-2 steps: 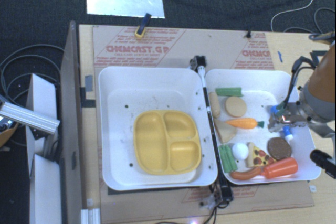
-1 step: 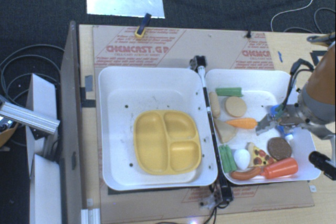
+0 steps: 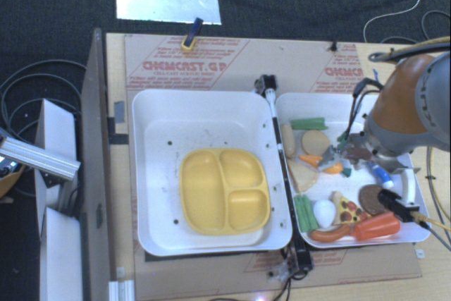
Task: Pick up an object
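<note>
The left bin [image 3: 151,151] holds a yellow divided plate [image 3: 225,190], lying flat near its middle with bare white floor around it. Nothing there is being reached for.

The right bin [image 3: 416,240] is the busy one, packed with toy food. Along its left side lie a pale stick [image 3: 287,139] and a green bundle [image 3: 305,212], with a white egg [image 3: 324,211] just beside the bundle. Further in are a green strip [image 3: 308,124] at the top, a tan round piece [image 3: 315,143] below it, a small carrot [image 3: 310,160], a pizza slice [image 3: 347,209], a brown disc [image 3: 369,197], a long sausage [image 3: 330,234] and a large orange carrot [image 3: 379,225] along the near wall.

The gripper [image 3: 332,160] is low in this bin, right at the small carrot and the tan piece, so the carrot looks like the likely target (though that is only a judgement). Whether the fingers are spread or pressed together I cannot tell; the metal tip blurs into the toys around it.

To do this well, the fingers should straddle one item only, across its narrow width, and settle fully before closing. The crowding is the risk: a neighbour caught under one finger would spoil the pinch. Lift straight up, slowly.
</note>
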